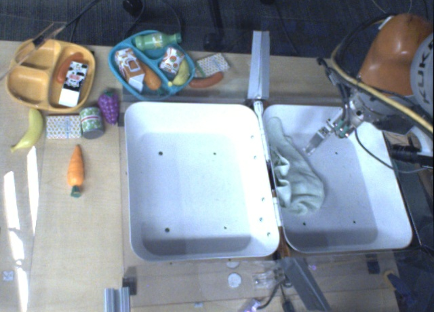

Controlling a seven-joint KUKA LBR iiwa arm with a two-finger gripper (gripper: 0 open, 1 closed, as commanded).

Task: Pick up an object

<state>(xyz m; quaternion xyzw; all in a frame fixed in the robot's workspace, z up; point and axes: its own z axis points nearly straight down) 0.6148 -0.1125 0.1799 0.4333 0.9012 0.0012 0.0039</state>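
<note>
Camera view: cloth (293,175) lengthwise near-to-far.

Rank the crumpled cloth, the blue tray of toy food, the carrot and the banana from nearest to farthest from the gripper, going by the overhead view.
From the gripper, above the right bin:
1. Cloth, just to its left in the right bin.
2. Blue tray, on the bench behind the left bin.
3. Carrot, on the bench left of the left bin.
4. Banana, farthest left.

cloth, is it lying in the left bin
No, the cloth lies crumpled in the right bin, against its left wall.
</note>
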